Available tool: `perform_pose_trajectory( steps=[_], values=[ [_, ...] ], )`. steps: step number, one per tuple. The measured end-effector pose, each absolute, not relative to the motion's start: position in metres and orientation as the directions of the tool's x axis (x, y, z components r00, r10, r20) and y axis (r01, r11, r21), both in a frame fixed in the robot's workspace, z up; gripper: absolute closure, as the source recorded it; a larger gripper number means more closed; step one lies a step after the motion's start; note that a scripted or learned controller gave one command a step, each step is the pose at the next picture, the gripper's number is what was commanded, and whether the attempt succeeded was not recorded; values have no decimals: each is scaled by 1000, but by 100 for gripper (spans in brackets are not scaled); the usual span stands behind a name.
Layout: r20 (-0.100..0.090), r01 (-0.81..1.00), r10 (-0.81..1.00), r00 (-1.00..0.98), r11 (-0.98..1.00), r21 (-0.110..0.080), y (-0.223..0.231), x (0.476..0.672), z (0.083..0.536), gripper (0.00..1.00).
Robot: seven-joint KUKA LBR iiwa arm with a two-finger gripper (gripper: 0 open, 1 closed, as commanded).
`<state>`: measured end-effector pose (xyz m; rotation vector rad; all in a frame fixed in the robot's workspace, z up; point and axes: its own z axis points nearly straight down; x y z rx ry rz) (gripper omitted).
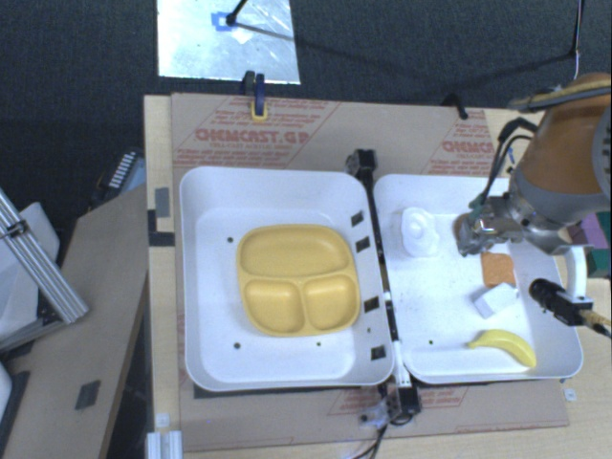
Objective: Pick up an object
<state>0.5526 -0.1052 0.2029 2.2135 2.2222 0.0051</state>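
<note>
from where i stand, the counter (316, 122) carries two shallow white bins side by side on a sheet of brown board printed with red lettering. the left bin (206, 256) holds a yellow divided tray (295, 278), lying flat near the middle, one large compartment toward the far side and two smaller ones toward the near side.

the right bin (449, 352) has the loose things. a small white bottle-like object (418, 230) lies toward the far left part of it. an orange block (497, 270) sits to the right of centre, and just nearer to me a white block (495, 301) lies tilted, very close to the orange one, perhaps touching it at a corner. a yellow banana (505, 346) lies along the near right part of the bin, apart from the blocks.

the grey arm (564, 161) with its orange band comes in from the right and hangs over the right bin. its tool (475, 232) sits just above the far edge of the orange block, between that block and the white bottle-like object. the metal end is small and dark against the bin, and i cannot tell whether it is spread or closed; nothing shows gripped in it. a black part (559, 302) of the arm's gear hangs by the bin's right wall.
</note>
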Motion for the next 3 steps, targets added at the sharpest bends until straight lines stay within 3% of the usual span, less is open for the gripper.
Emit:
perform_pose_trajectory(
  steps=[3],
  values=[
    [3,1000,1000,-10,10,3,61,579,226,100]
  ],
)
